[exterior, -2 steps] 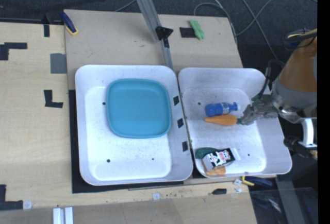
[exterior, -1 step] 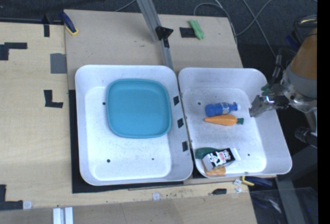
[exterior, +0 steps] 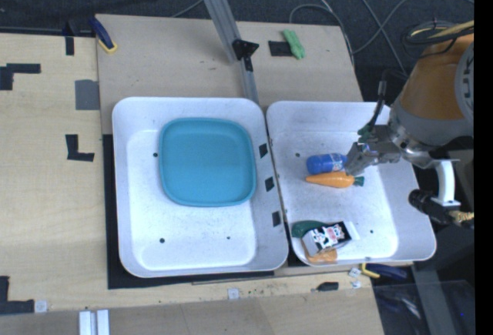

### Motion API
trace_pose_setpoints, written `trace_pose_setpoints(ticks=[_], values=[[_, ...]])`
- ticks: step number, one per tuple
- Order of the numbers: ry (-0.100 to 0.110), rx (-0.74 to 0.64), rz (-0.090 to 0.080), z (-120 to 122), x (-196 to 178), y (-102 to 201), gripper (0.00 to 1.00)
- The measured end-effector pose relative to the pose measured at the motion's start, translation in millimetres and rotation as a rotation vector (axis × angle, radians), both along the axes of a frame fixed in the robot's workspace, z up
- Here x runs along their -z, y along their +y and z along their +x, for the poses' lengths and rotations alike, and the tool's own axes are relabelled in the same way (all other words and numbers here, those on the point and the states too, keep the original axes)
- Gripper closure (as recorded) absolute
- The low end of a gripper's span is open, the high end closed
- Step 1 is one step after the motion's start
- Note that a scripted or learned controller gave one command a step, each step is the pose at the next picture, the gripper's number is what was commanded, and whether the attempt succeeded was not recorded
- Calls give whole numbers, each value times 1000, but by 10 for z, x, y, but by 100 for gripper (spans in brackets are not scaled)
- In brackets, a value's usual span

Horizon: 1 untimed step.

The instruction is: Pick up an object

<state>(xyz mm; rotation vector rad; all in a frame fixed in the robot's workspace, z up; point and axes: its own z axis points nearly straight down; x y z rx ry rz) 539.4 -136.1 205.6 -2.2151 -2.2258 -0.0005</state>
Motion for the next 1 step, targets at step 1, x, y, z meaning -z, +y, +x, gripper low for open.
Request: trace_pose_setpoints(ticks=[1], values=[[-1, 0, 0, 89, -117, 461, 100]])
